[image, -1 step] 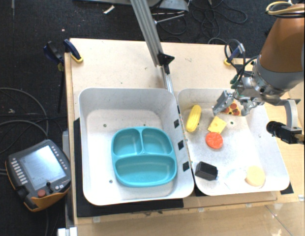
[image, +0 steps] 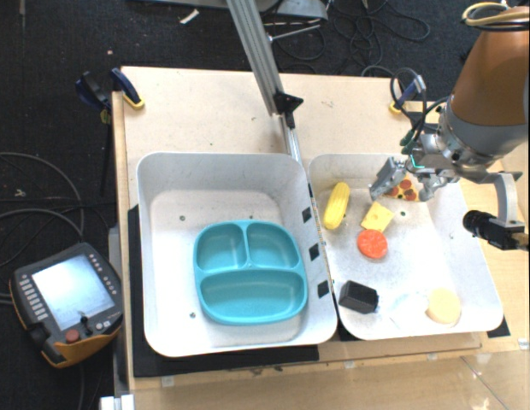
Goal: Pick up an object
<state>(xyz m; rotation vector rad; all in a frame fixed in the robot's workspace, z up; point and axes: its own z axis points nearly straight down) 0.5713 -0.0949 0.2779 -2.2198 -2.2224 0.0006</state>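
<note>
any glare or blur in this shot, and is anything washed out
Camera view: even overhead light with soft shadows; the pendant screen at lower left is blown out white; the pale round object nearly blends into the right bin; the end effector looks slightly soft, while the teal tray stays crisp.

We see two bins side by side: the left bin holds a divided plate; the right bin holds a banana, a wedge, a ball, a block and a disc near its front.
</note>
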